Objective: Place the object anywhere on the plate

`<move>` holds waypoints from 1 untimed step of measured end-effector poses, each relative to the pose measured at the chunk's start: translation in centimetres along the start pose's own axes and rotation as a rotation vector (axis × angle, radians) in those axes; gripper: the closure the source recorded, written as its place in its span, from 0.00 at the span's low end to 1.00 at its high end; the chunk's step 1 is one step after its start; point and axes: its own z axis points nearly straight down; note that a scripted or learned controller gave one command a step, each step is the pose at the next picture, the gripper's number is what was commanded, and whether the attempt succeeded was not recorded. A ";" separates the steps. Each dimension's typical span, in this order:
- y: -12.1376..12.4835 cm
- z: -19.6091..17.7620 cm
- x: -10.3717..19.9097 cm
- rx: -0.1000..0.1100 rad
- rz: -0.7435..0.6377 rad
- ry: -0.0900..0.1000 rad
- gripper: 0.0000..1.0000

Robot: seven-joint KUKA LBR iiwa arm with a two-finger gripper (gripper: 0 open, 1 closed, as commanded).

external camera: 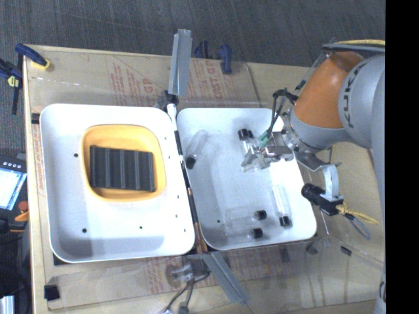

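A yellow plate (124,136) with a dark ridged centre lies in the left white bin (65,234). Several clear plastic tubes with black caps lie in the right bin (216,195): one tube (196,146) by its left wall, one (281,205) near the right wall, and two more (241,218) at the front. A small black-capped piece (244,134) rests near the back. My gripper (254,156) hangs low over the right bin's back half, just below that piece. I see nothing clearly held in it.
The arm's orange band and grey wrist (327,103) overhang the right bin's back right corner. A metal divider (180,64) and blue clamps (224,56) stand behind the bins. Cables and a black fitting (321,198) hang off the bin's right side.
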 end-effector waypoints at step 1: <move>3.2 -1.9 6.3 -0.001 -0.247 0.001 1.00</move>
